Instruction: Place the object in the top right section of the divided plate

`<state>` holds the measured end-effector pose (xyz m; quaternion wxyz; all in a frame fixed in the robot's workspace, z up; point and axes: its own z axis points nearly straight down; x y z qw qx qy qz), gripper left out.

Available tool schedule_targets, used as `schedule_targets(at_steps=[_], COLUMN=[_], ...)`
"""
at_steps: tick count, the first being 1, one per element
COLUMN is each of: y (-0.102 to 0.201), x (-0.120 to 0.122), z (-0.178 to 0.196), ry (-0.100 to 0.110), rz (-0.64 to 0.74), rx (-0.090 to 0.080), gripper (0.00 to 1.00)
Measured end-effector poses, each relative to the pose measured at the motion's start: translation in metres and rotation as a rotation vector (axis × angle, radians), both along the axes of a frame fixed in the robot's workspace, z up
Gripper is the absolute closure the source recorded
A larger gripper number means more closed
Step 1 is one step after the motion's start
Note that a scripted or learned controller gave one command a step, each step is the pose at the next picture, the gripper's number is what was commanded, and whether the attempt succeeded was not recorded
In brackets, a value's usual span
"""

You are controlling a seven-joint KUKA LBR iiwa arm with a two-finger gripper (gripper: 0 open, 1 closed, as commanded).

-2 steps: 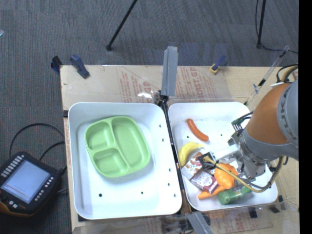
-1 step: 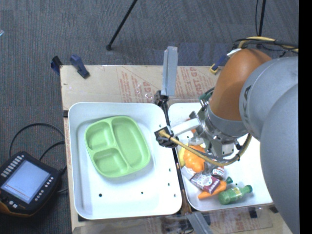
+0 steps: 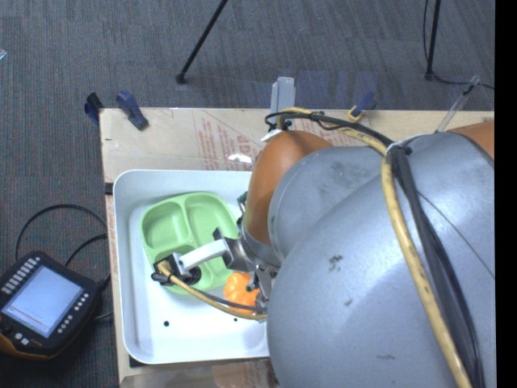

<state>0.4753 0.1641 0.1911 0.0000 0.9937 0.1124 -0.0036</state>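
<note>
An orange object (image 3: 237, 288) is seen at the lower right edge of the green plate (image 3: 161, 225) in the white bin (image 3: 137, 322), close under the gripper (image 3: 254, 275), presumably positioned for the top right section (image 3: 212, 215), though whether the gripper is closed on it cannot be told

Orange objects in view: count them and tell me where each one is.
1. The orange object sits by the green plate's lower right corner, partly under the arm; others may be hidden beneath it.
</note>
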Motion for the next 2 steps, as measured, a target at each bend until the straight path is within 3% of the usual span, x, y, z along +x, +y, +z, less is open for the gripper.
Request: schedule_targets(at_steps=[1,2], y=[0.0775,0.0774], x=[0.0044,0.0031], z=[-0.0996,-0.1015], ry=[-0.014,-0.01], rz=[-0.032,-0.031], rx=[0.005,0.003], gripper=[1.0,0.0])
